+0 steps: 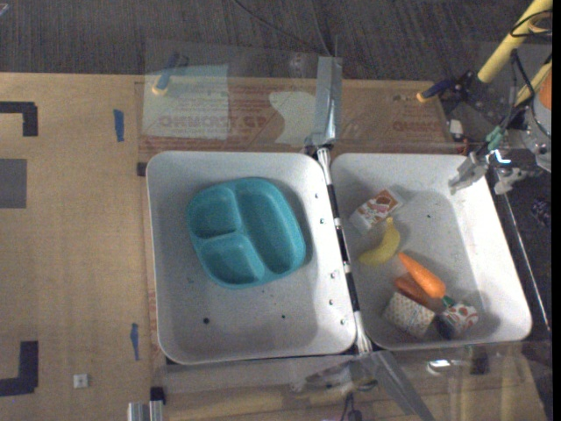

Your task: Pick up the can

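A: My gripper [469, 172] sits at the upper right corner of the right bin [491, 235], just over its rim, and I cannot tell how it stands from this slant; nothing shows in it.

B: And the can?

A: The can [457, 317] lies in the right bin's lower right part, near the front wall, small and patterned, well apart from my gripper.

B: What is beside it?

A: A speckled box [409, 314] lies just to its left, and two orange carrots [421, 279] lie side by side above that, tilted, the lower one touching the box. A yellow banana [382, 248] curves near the bin's middle left, with a small white carton [377, 209] with red print just above it.

B: The other bin?

A: The left bin [175, 323] holds a teal divided plate [247, 231], three compartments, set towards the upper middle and turned at a slant. Both bins rest side by side on the wooden counter [70, 235], with a clear sheet [228, 103] lying behind them
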Controlling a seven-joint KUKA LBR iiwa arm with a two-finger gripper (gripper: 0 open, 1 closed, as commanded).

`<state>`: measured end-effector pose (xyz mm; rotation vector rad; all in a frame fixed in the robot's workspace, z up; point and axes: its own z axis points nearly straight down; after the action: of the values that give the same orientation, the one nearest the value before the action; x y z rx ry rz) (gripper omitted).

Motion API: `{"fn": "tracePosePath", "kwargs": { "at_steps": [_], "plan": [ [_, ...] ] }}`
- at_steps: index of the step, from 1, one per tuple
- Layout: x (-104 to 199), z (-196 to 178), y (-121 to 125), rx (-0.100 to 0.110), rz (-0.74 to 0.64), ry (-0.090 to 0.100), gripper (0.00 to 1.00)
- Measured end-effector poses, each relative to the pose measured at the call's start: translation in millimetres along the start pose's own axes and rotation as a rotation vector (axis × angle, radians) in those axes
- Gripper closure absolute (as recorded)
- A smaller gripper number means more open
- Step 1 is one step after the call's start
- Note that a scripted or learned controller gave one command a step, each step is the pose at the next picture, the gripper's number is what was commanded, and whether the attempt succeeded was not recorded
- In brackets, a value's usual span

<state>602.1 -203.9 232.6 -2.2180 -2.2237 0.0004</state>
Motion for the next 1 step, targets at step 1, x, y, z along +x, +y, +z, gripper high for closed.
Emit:
{"fn": "tracePosePath", "kwargs": {
  "at_steps": [1],
  "plan": [
    [-13.1,133.4,-58.9,-0.007,-0.026,0.006,0.0]
  ]
}}
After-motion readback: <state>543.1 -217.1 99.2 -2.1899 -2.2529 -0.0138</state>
